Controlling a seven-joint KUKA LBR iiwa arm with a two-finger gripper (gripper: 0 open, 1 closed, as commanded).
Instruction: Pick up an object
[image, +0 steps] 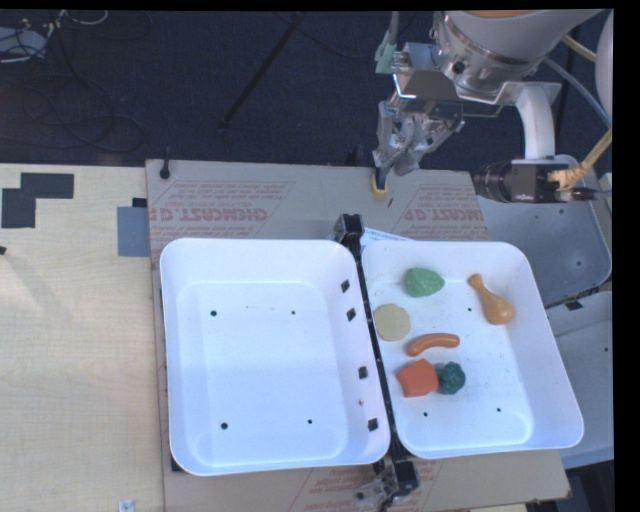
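Camera view: the gripper (392, 165) hangs at upper centre, above the bins; its state cannot be told. In the right white bin (545, 330), the orange-red block (418, 378) looks light, rigid, graspable across flat sides.

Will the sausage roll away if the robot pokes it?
Probably a little. The sausage looks long and rounded, so a sideways poke could roll it, though its slight curve may stop it soon. It looks like smooth plastic toy food, so likely stiff, light and a bit slippery. The red block sits close below and might block it.
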